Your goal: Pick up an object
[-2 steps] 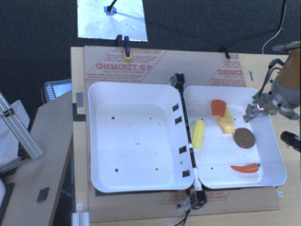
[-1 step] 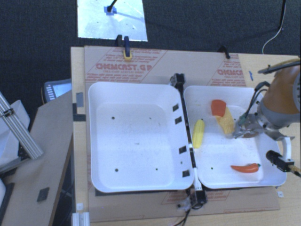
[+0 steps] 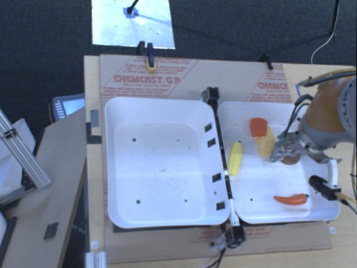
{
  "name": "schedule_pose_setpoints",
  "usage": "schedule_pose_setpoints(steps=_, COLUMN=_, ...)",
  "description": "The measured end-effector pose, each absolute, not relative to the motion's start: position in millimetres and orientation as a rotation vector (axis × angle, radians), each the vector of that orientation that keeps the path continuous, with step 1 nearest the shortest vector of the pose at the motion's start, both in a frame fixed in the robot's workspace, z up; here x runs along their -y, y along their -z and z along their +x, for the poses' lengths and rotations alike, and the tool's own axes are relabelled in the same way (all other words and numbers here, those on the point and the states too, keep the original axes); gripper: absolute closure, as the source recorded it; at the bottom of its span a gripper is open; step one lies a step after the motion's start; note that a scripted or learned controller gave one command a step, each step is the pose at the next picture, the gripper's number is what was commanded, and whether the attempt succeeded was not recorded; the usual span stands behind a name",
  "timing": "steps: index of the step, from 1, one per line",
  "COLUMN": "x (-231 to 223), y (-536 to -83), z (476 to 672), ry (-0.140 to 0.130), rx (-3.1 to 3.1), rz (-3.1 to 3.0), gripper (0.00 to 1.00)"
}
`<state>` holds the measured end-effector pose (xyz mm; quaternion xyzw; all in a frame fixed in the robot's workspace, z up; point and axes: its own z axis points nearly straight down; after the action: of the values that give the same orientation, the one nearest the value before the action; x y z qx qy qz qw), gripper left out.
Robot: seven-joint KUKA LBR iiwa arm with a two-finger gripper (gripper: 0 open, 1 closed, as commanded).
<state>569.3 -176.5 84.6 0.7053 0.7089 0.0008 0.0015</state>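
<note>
Gripper [image 3: 279, 154] hangs low in the right bin [image 3: 245, 211], beside a yellow block [image 3: 265, 144]; whether anything is grasped, I cannot tell.

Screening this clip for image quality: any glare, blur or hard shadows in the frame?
Camera view: lighting is even, shadows soft. The metal sheet at the top glares bright. The white bins are near overexposed, yet the corn, chili and orange block read clearly. The hand is a little soft, its fingers hard to make out.
</note>
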Motion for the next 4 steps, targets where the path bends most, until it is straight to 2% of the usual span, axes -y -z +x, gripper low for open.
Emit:
schedule_pose_setpoints(steps=1, x=179, y=-85, z=588.2, ry=-0.003, rx=-2.223, rz=2.214, gripper=1.00)
schedule_pose_setpoints(steps=2, x=152, y=-85, z=607.8, ry=-0.003, rx=-2.227, rz=2.211, gripper=1.00)
schedule_pose_setpoints(steps=3, x=154, y=-85, z=606.9, ry=-0.002, rx=-2.224, rz=2.215, gripper=0.00)
schedule_pose_setpoints(steps=4, x=145, y=-108, z=653.3, ry=-0.008, rx=-2.223, rz=2.209, gripper=0.00)
